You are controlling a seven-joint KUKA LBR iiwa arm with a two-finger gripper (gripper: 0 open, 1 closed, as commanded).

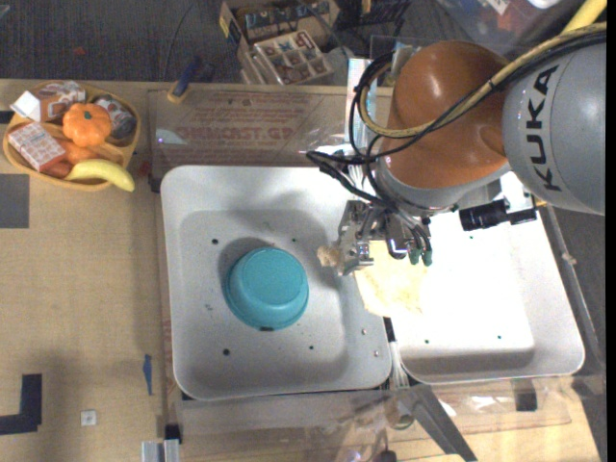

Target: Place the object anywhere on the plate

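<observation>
Judging from where things lie, we take this as the carrying step. The two-finger gripper on the grey arm hangs low over the right edge of the left shallow white bin. A small pale tan lump, which we take for the object, sits right against the gripper's left side. Whether the gripper is clamped on it, or the lump merely lies beside it on the bin floor, we cannot tell. The flat pale yellow plate lies just below and to the right of the gripper, straddling the seam between the left bin and the right white bin. The next move, as we see it, calls for a short shift toward the plate before letting go. The lump seems slightly longer left to right, pointing toward the upturned teal plastic bowl, though it is too small for certainty.
</observation>
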